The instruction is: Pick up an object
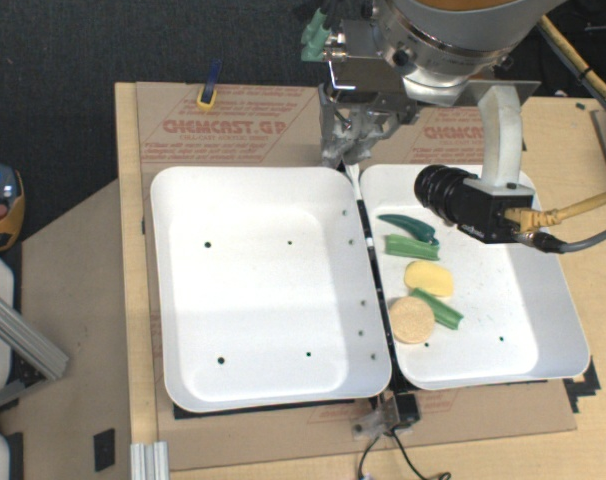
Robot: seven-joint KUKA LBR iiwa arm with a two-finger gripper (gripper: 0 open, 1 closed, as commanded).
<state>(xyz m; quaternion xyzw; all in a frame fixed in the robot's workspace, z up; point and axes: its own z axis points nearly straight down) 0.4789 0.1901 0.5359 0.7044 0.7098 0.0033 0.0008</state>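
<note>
The right bin [543, 338] holds several small items near its left side: a dark green pepper-like piece [408, 227], a lighter green block [412, 247], a yellow lump [430, 279], a tan round disc [412, 319] and a green strip [444, 311] between them. My gripper [349, 149] hangs above the back edge where the two bins meet, over the cardboard, away from those items. Nothing can be seen between its tips.
The left bin [253, 283] lies beside the right one on a cardboard sheet [233, 118]. A black cylinder [468, 203] mounted on the arm overhangs the right bin's back. A yellow and blue clip [209, 89] sits at the cardboard's back left.
</note>
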